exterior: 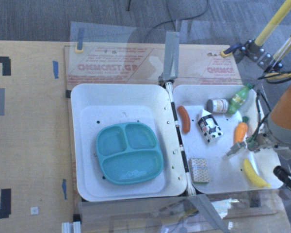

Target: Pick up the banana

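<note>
The yellow banana [255, 174] lies in the right bin [218, 184] near its front right corner, its length running from upper left to lower right. My gripper [242, 147] hangs just above and to the left of the banana's upper end, right below an orange carrot [240, 131]. Nothing is visibly held by it. The arm comes in from the right edge, its orange band [286, 111] above the wrist.
The right bin also holds a red sausage [184, 119], a black-and-white toy [210, 128], a tin can [217, 105], a green bottle [240, 98] and a small box [200, 170]. A teal divided plate [129, 152] sits in the left bin [82, 130].
</note>
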`<state>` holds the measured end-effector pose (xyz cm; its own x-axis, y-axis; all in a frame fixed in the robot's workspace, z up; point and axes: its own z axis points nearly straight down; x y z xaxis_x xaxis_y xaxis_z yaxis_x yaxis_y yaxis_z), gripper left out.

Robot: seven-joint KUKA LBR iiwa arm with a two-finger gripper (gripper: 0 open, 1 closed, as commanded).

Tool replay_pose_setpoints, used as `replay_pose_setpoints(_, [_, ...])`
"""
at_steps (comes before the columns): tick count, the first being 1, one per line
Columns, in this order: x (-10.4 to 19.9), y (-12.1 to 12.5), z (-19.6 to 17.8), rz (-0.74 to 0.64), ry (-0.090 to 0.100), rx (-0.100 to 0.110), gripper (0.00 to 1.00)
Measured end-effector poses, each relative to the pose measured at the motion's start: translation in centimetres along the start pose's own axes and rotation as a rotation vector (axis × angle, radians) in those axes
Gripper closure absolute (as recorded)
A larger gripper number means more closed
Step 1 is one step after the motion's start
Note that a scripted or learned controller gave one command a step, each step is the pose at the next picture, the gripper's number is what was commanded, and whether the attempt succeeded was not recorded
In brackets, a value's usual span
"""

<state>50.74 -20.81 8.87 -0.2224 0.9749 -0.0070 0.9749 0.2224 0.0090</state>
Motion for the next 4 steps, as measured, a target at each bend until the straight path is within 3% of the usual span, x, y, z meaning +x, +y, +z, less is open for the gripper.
replay_pose_setpoints(1, [-0.4,-2.5,0.0,-0.061,0.006,-0.001,0.00])
replay_pose_setpoints(2, [-0.7,-2.4,-1.1,-0.058,0.000,-0.006,1.00])
replay_pose_setpoints(3, [-0.8,-2.4,-2.2,-0.054,-0.002,-0.010,1.00])
replay_pose_setpoints(4, [-1.0,-2.9,0.0,0.087,0.005,0.003,1.00])
